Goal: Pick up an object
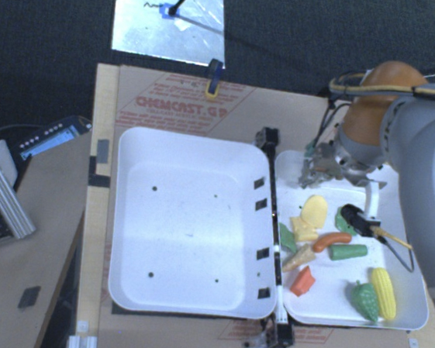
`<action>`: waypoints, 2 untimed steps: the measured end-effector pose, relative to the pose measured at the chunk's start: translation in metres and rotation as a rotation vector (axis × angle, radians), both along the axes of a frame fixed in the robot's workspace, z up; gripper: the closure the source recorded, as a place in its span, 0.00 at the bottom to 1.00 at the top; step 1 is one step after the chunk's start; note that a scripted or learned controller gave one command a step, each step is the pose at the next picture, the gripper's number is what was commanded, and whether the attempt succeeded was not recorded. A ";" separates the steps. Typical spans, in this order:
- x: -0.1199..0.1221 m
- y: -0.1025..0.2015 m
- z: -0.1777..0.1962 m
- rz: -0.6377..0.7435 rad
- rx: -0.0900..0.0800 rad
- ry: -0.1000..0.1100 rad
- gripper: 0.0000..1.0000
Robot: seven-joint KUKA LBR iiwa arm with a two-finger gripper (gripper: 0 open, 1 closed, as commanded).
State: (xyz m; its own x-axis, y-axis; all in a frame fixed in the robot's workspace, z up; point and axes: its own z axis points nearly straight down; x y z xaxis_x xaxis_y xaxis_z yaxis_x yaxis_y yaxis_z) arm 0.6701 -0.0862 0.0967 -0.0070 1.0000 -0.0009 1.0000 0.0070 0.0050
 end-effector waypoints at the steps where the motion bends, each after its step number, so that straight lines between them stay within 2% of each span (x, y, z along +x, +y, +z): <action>1: 0.002 0.095 0.140 0.007 0.005 -0.013 1.00; 2: -0.014 0.099 0.439 -0.001 0.001 -0.016 1.00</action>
